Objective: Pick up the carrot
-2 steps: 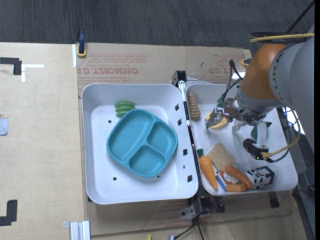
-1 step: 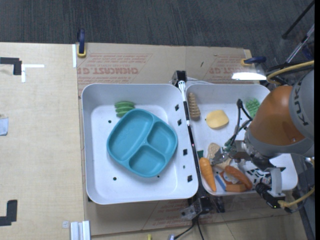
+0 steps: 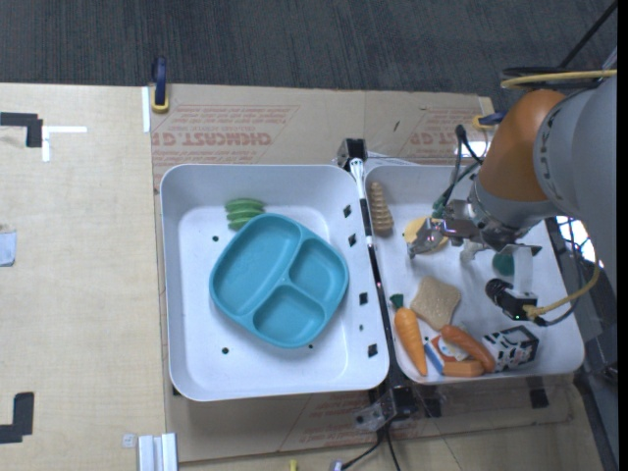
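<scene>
Dark carpet lies beyond the cardboard-covered desk (image 3: 78, 263), where we see two white bins side by side. Our fingers (image 3: 427, 241) hang low in the right bin (image 3: 549, 356), and we cannot tell whether they are spread or closed. Just beside them, at their 10 o'clock, lies a ridged tan piece (image 3: 380, 210). At their 6 o'clock sits a slice of bread (image 3: 437, 303). The carrot (image 3: 408, 336) lies at 7 o'clock, along the bin's left wall, apart from the fingers. Over in the left bin (image 3: 186, 361) rest a blue divided plate (image 3: 280, 280) and a green pod (image 3: 245, 209).
</scene>
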